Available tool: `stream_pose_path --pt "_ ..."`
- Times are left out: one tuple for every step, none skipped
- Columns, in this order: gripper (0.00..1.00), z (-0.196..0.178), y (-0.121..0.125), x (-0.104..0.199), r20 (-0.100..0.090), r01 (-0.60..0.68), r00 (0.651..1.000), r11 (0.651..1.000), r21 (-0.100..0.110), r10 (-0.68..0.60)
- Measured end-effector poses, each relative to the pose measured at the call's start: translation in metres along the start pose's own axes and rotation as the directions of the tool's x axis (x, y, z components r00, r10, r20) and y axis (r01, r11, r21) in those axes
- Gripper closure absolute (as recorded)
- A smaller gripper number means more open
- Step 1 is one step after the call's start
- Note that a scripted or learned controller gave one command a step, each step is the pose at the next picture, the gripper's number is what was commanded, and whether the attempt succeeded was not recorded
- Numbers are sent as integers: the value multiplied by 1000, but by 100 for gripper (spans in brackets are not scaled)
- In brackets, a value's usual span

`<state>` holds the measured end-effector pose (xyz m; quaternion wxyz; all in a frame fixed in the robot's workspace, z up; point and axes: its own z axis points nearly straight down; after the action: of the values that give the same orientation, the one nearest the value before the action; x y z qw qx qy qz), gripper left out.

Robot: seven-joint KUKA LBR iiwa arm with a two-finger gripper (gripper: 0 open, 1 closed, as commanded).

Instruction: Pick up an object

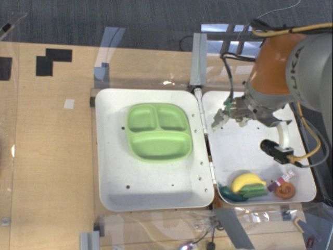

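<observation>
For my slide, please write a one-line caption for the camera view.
Arm with gripper over the right bin, toys at its near edge; green tray in the left bin.

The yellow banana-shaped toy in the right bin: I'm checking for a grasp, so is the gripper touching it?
Apart. The camera view shows the gripper near the right bin's far left side, with bare white floor between it and the yellow banana-shaped toy at the near edge.

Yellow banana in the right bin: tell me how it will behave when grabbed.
The banana looks curved and smooth, so it may slip or pivot between fingers. It rests against a green piece, so that would likely shift too. It is probably a light toy.
</observation>
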<state>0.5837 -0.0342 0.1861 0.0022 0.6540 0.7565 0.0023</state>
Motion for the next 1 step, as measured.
stream_pose_path --pt "0 74 -39 -88 1 -236 972 972 4 236"
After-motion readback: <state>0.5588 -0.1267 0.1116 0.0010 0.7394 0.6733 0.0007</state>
